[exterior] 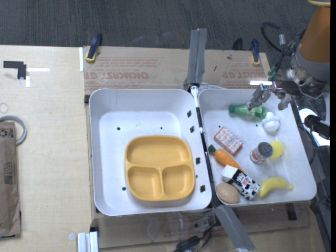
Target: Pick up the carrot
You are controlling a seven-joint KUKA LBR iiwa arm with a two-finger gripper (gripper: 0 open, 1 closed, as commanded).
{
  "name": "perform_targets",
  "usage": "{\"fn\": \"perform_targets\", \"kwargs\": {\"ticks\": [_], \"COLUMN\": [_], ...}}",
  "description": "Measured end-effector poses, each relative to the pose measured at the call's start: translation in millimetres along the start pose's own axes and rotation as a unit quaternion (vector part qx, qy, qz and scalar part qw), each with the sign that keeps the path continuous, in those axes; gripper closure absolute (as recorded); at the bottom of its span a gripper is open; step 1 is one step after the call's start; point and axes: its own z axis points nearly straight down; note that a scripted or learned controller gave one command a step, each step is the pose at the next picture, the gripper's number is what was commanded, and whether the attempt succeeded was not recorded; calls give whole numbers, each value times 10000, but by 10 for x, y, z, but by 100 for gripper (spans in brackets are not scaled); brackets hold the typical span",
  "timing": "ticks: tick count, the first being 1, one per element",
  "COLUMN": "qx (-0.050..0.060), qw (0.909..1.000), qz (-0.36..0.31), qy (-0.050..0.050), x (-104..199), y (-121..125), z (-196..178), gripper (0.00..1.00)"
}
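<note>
Camera view from above the bench: the gripper (261, 100) hangs over the far part of the right bin (307, 156), its fingers slightly parted and nothing held between them, the tips just above or touching the green bottle (245, 111) that lies on its side there; which of the two cannot be told. The grey wrist and orange band enter from the right edge, the tool pointing down and leftward. The carrot (226, 157) lies well apart from the gripper, near the bin's left wall, its green end toward that wall, between the pink-and-white box (228, 140) and a small white block (230, 172). By judgement the approach step is in hand and no grasp is made; the next move calls for travel toward the near-left of the bin, alignment of the fingers across the carrot's narrow body, and a descent clear of its close neighbours. The left bin holds a yellow divided plate (159, 167)
</note>
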Motion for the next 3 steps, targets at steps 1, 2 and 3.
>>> {"fn": "perform_targets", "kwargs": {"ticks": [1,2,3], "qx": [-5,-8,-5], "qw": [9965,9962,9629], "qz": [-833,-870,-2700], "qy": [3,4,7], "x": [56,29,160], "y": [-652,-1064,-1068], "z": [978,759,1580], "gripper": [0,0,0]}}
